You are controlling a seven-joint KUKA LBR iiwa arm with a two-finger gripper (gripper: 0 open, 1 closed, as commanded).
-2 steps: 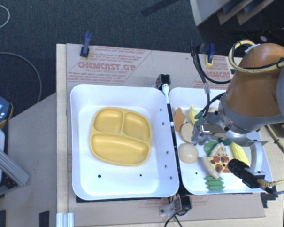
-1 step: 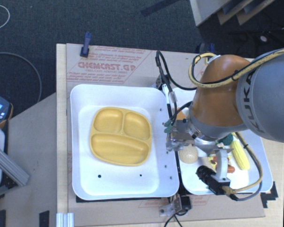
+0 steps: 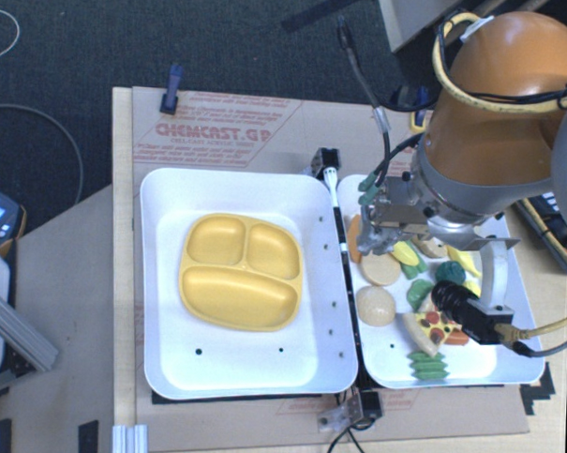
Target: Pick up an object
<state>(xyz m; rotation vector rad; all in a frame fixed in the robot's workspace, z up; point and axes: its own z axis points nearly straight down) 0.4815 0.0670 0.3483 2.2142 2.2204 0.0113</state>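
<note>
Green toy (image 3: 428,367) near edge, gripper (image 3: 388,237) well apart.

Two bins are sitting side by side on the surface (image 3: 212,133): a divided plate (image 3: 241,272) is lying in the left bin (image 3: 159,291), toy food pieces (image 3: 403,292) in the right bin (image 3: 465,365).

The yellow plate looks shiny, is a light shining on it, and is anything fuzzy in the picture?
In the camera view, soft pale glare sits on the yellow divided plate, so light comes from above; the left white bin looks bright and evenly lit. The orange band of the arm, close to the camera, looks slightly soft, while the toy food stays fairly sharp.
</note>
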